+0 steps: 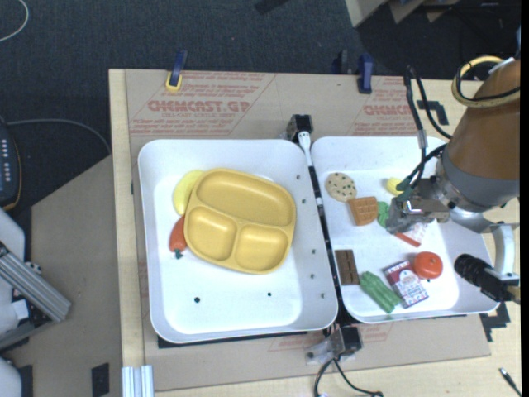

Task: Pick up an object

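My gripper (407,220) is lowered into the right bin (372,308), over a small cluster of toys by its middle. A green piece (383,214) and a red-and-white piece (411,237) poke out from under it. An orange block (363,210) lies just to its left, and a yellow piece (394,186) just above. A chocolate-chip cookie (340,186) sits further left. Nearer the front lie a tomato (427,265), a red-and-white packet (406,282), a green pickle (378,291) and a brown chocolate bar (346,266).
The left bin (223,325) holds a yellow three-compartment tray (240,219), with a yellow piece (185,192) and a red pepper (178,238) tucked at its left side. The arm's orange band (496,131) and grey wrist hang over the right bin's right edge.
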Controlling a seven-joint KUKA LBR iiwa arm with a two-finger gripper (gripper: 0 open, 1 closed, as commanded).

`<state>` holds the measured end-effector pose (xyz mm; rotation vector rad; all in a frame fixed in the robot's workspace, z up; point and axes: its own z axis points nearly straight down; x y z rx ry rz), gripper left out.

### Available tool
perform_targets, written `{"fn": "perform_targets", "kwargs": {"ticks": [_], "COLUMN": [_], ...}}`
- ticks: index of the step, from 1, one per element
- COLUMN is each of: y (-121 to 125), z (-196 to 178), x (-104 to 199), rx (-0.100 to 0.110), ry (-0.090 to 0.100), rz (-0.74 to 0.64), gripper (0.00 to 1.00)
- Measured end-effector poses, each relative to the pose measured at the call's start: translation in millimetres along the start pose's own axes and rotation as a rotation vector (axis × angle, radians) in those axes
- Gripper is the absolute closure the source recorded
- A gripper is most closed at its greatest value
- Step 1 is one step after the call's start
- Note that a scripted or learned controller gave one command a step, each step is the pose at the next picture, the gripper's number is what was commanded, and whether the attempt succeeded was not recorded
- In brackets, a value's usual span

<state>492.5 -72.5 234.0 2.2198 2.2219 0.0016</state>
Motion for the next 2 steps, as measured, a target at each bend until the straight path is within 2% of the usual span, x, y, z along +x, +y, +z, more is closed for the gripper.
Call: {"fn": "perform_targets", "kwargs": {"ticks": [2], "y": [-11.1], "z": [6.4], "x": [5.0], "rx": [0.004], "ry": [0.001], "rz": [0.002], "gripper": [1.00]}}
